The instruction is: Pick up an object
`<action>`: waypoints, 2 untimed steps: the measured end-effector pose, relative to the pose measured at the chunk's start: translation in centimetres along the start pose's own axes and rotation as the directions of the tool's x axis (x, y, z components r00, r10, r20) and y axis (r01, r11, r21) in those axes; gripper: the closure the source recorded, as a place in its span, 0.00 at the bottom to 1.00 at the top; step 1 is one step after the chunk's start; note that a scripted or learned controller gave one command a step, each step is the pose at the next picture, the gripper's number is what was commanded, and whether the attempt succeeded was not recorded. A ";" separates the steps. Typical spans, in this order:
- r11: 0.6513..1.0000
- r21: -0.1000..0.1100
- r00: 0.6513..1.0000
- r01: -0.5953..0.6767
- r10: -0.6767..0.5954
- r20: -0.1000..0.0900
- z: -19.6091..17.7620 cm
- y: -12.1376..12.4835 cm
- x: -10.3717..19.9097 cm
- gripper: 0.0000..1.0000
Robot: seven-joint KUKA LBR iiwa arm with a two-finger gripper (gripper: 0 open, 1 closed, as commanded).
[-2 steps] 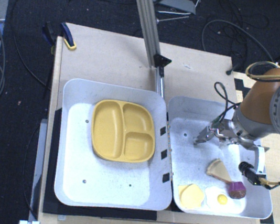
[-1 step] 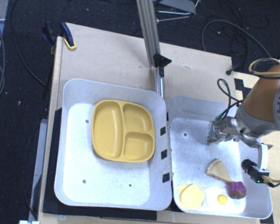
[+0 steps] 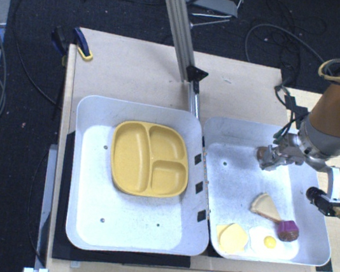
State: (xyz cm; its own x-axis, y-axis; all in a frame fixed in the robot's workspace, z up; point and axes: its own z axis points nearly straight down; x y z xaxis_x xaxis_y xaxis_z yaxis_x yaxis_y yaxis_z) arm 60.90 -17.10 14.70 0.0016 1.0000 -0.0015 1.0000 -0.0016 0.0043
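We judge the approach underway: claw [image 3: 270,159], opening unclear, over the right bin [image 3: 234,175]; next, drop toward the wedge [image 3: 266,207] at six o'clock.

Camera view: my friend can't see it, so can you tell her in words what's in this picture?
A robot arm's gripper hangs over the right white bin, which holds a tan wedge, a purple piece, a yellow disc and a toy fried egg. The left white bin holds a yellow divided plate.

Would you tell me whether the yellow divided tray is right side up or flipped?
Right side up: the yellow tray in the left bin shows its three recessed compartments facing upward.
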 end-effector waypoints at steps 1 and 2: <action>1.000 -0.004 1.000 0.004 -0.004 0.001 -6.3 0.1 0.4 1.00; 1.000 0.000 1.000 0.004 -0.004 0.000 -8.4 0.2 0.4 1.00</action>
State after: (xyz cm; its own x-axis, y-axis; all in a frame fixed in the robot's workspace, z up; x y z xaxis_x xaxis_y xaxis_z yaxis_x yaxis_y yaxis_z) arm 61.09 -16.65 23.13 -0.0024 1.0000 -0.0015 1.0000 0.0024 0.0043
